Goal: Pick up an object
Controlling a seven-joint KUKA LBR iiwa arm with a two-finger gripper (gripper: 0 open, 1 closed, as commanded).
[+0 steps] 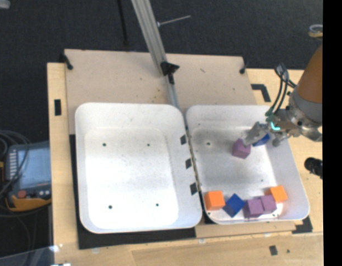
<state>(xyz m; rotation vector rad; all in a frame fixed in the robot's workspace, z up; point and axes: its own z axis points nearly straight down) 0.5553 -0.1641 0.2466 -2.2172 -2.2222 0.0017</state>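
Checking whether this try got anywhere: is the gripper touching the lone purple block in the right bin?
Cannot tell. In the camera view the gripper overlaps the upper edge of the purple block, but the slanted angle shows neither contact nor a gap.

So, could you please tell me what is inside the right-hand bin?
Blocks: a purple one at the gripper, and orange, blue, two purple and another orange along the bin's near edge. Something blue is partly covered by the gripper.
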